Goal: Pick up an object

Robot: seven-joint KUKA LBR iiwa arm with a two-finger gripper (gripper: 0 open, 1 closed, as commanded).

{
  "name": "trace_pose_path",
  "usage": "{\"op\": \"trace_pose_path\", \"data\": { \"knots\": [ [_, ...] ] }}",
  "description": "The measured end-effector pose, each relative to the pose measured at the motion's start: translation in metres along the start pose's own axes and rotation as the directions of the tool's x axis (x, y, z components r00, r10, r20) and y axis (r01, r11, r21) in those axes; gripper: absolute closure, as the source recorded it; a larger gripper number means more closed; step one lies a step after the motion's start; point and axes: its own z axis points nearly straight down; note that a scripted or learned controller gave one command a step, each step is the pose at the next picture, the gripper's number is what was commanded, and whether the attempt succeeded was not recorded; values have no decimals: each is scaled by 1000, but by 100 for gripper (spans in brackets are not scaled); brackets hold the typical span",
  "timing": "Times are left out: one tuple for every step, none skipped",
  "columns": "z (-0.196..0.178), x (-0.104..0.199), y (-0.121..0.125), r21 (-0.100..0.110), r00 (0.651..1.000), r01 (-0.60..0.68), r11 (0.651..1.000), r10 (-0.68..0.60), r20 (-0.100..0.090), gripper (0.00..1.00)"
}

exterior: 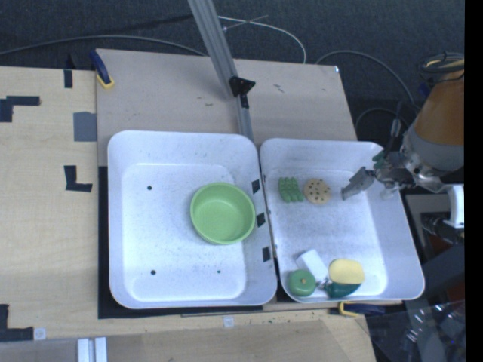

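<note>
Progress: nothing lifted yet, by the look of it; the whole pick is left to do.
Gripper: the gripper (pixel 353 189) hangs over the upper right part of the right bin (pixel 392 225), pointing left and down; nothing between its fingers. Whether they stand apart or together, I cannot tell.
Nearest targets: a round speckled cookie (pixel 316 191) and a ridged green piece (pixel 288 188) just beside it, near the bin's upper left, a short way left of the gripper.
Other candidates: green apple (pixel 302 282), white block (pixel 312 263) and yellow toy (pixel 346 271), bunched at the lower edge.
Left bin (pixel 136 202): holds a green bowl (pixel 222 213), well apart from the gripper.
Obstacles: the bunched things crowd each other; the cookie lies flat, likely hard to grip.
</note>
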Motion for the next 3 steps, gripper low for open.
{"op": "trace_pose_path", "data": {
  "knots": [
    [0,0,0,0,1000,0,1000,0,0,0],
    [49,2,-10,4,1000,-1,1000,1,0,0],
    [103,3,-11,5,1000,-1,1000,1,0,0]
  ]
}}
